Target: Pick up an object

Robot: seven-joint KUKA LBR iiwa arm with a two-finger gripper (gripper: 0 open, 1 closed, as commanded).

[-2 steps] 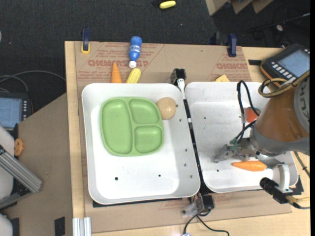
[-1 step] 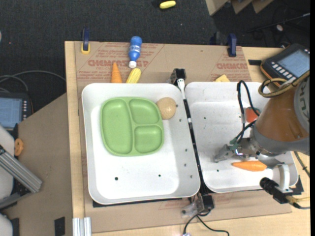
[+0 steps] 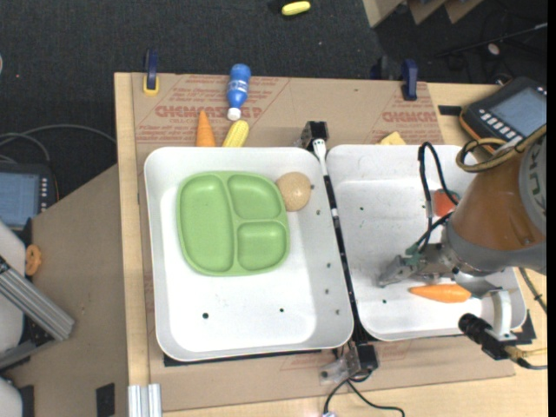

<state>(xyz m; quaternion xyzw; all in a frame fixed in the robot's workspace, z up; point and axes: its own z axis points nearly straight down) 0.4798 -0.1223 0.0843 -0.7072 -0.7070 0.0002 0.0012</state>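
Dark carpet surrounded the bench (image 3: pixel 130 233) as I watched remotely, its brown board clamped down, presumably so nothing would shift; two white bins sat side by side, the left bin (image 3: pixel 174 320) carrying a green divided plate (image 3: pixel 233 222) with a tan ball (image 3: pixel 294 190) just beside its rim, the right bin (image 3: pixel 373 233) taking the arm (image 3: pixel 499 215) reaching in from the right; the gripper (image 3: pixel 401 270) hung low over the bin floor, tilted toward an orange carrot (image 3: pixel 440 293) lying just beside it, likely my target; whether it was gripping anything I could not tell; a red object (image 3: pixel 443 203) peeked out behind the arm.
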